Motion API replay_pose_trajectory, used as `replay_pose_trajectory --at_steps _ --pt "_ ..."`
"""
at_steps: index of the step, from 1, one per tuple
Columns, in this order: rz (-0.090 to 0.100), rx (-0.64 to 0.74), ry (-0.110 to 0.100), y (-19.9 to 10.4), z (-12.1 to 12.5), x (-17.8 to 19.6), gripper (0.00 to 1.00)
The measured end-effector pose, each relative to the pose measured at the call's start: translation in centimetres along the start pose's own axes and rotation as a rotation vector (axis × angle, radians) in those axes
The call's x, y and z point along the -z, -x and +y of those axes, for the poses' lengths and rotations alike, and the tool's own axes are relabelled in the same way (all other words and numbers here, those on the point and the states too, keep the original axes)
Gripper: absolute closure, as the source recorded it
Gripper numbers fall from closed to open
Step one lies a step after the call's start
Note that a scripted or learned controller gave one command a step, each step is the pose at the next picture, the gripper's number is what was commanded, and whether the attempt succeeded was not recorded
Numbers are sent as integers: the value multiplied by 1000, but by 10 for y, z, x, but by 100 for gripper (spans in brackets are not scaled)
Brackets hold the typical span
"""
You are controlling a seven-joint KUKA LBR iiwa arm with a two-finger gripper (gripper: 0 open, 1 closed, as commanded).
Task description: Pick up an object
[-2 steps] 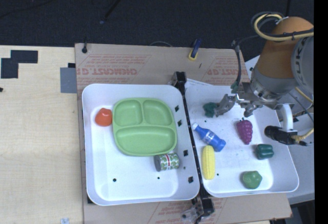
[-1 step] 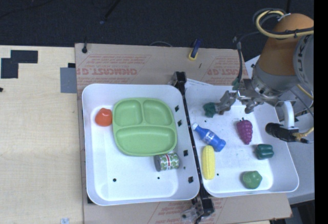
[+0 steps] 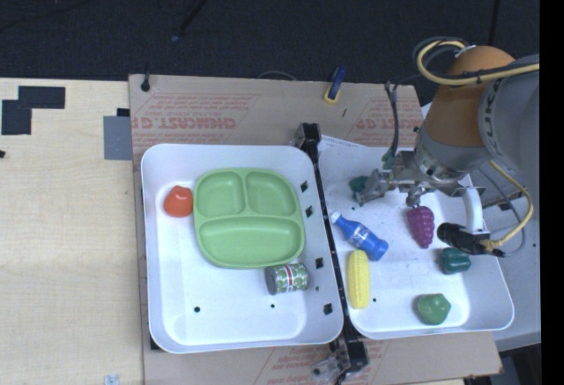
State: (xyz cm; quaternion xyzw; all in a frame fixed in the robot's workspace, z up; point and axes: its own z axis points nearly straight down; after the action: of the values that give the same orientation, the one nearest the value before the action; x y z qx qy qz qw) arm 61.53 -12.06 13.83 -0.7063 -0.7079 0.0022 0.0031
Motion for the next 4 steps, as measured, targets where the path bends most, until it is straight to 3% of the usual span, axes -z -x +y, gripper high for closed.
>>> replay_pose_trajectory --at_steps 1,2,4 --pt "0 0 1 -3 0 -54 0" --pt "0 -3 2 -2 0 -41 100" --pt "-1 -2 8 -10 -12 57 100"
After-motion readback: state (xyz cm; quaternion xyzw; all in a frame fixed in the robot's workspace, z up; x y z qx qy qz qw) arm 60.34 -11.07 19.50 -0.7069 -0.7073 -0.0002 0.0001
